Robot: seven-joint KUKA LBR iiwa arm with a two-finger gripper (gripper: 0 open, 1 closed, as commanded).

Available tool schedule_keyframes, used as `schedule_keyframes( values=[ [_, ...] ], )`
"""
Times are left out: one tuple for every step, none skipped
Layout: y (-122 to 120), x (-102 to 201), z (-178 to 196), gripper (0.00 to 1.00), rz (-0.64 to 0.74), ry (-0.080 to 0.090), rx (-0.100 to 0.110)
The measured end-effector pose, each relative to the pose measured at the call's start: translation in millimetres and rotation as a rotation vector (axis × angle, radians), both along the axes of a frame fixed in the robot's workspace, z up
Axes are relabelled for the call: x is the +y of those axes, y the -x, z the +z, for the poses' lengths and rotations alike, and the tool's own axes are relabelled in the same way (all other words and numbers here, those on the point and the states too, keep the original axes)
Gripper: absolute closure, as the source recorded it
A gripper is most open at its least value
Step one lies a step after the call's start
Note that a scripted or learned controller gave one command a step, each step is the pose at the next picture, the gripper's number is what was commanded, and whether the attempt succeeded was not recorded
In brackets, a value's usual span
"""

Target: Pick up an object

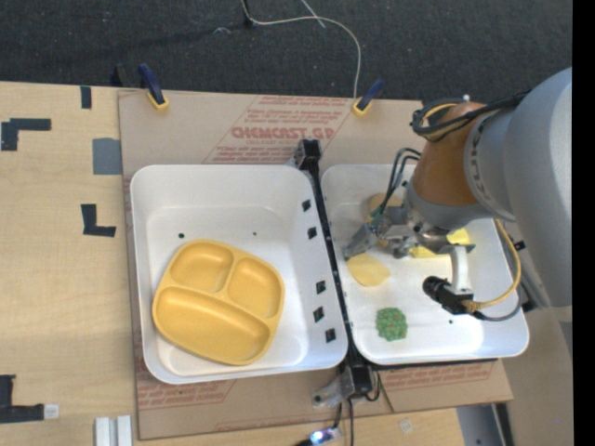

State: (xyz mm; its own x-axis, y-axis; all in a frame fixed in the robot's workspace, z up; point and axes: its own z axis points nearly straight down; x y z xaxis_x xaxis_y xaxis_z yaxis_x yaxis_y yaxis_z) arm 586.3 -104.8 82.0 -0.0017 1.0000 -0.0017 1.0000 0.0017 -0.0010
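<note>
The pale yellow piece [369,270] lies flat in the right bin [493,342], near its left wall. The gripper [364,242] hangs just above it and a little to the left. I cannot tell how its tips are set; they are too small and dark to read.

My guess is that the arm [446,170] is about to reach for this piece. To do it well, the gripper should move a bit right, so it sits over the middle of the piece. Then it should go straight down. The piece looks thin and flat, so the tips may have to go right down to the bin floor to get hold of its edges. The wall is close, so it should stay clear of it.

The piece looks smooth and round, like a soft chip. A green lump [391,323] sits near it, toward the front. It looks bumpy, like a little bush. Another yellow thing [456,238] peeks out from under the arm.

The bins are white, smooth and shallow. In the left bin [153,193] rests a yellow tray [218,300] with three dips. It looks hard and shiny.
</note>
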Motion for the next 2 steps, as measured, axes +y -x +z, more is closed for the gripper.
schedule_keyframes(
  values=[
    [-1, 0, 13, 1.00, 0.001, 0.000, -0.002],
    [-1, 4, 76, 1.00, 0.000, -0.002, -0.005]
  ],
)
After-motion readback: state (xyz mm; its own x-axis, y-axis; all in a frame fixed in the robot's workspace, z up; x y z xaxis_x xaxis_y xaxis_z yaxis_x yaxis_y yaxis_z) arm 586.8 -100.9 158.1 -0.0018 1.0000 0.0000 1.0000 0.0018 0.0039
